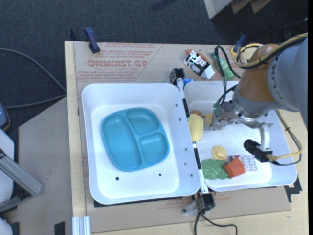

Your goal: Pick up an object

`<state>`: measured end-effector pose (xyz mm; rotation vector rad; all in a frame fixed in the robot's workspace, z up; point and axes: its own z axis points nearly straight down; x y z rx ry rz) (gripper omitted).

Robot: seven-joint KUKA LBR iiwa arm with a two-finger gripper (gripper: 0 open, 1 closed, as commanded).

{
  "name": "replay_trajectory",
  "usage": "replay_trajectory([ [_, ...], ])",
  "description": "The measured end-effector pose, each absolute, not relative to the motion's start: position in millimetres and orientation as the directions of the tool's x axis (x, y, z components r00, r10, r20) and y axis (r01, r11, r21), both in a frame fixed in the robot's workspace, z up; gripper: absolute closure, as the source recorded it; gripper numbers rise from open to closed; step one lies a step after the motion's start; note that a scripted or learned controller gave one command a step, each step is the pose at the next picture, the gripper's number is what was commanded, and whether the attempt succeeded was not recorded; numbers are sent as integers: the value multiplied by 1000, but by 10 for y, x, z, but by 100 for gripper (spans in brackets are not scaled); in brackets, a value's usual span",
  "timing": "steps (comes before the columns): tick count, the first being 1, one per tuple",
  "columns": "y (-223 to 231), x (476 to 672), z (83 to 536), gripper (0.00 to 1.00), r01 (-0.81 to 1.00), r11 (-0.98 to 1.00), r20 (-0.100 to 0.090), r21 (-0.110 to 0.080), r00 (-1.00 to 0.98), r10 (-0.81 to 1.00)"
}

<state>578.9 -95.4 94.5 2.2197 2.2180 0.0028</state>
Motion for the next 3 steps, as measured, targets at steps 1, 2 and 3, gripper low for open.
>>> replay_trajectory([
  [1,-953,5788,943,0,1000,0,-1,3,1,1000],
  [2,-950,5793,1042,100,1000,0,-2,6,0,1000],
  [3,-949,5792,1041,0,1000,-1,-1,5,1,1000],
])
